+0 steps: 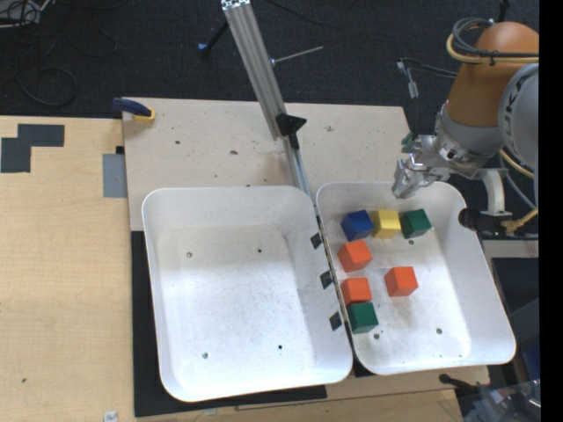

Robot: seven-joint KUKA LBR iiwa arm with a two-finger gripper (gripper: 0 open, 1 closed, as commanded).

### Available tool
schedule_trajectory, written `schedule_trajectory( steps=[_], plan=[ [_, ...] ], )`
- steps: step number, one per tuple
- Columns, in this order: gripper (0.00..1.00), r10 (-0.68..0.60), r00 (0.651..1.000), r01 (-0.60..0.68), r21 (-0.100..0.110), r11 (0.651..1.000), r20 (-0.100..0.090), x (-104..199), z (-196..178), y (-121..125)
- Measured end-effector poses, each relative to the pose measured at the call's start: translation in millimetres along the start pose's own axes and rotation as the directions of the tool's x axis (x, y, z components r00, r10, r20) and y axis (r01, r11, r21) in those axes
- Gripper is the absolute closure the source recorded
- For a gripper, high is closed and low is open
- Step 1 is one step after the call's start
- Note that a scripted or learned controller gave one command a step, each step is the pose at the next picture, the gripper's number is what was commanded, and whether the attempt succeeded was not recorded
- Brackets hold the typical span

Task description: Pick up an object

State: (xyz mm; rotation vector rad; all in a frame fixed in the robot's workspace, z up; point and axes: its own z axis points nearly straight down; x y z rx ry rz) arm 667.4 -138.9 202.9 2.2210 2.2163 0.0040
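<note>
- while nothing is lifted yet, the near green cube (361,316) sits by the right bin (479,323)'s left wall, orange cubes just beyond.
- farther, blue cube (356,225), yellow cube (387,223) and far green cube (415,223) form a touching row.
- the gripper (407,185) hovers above the far rim; whether it is apart or together, i cannot tell.
- step seems approach; next calls for descending over one cube.

Right bin (493,323): blocks crowd its left and upper part, with blue (356,224), yellow (388,223) and green (415,223) touching in a row, and an orange (355,290) and a green (361,316) against the divider. The lone orange block (401,280) stands apart (open floor on all sides). The slanted aluminium post (260,69) overhangs the bench behind the left bin (176,323).
</note>
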Motion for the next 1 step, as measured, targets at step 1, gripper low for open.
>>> schedule_trajectory(
  steps=[1],
  plan=[
    [1.00,-0.003,1.000,0.003,0.002,1.000,-0.001,-1.3,-29.8,0.7]
  ],
)
